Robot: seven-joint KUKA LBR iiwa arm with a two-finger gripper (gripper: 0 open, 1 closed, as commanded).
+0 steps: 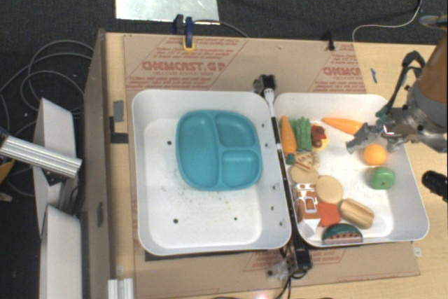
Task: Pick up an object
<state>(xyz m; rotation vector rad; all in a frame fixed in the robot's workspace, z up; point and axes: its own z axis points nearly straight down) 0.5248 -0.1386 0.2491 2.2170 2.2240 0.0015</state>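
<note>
At the near edge of the right bin (417,224) lies a watermelon slice (342,233), with a bread roll (357,212) just behind it and a round tan biscuit (329,189) beside that. Farther back sit a green apple (382,178) and, touching it from behind, an orange ball (375,154). The claw (373,134) hangs right over the orange ball with its fingers spread wide, nothing between them. Behind it a carrot (342,124) lies near the far wall, and green beans (302,133) rest beside the divider. The left bin (155,220) holds a teal divided plate (218,149). Both bins stand on the bench (231,59).
</note>
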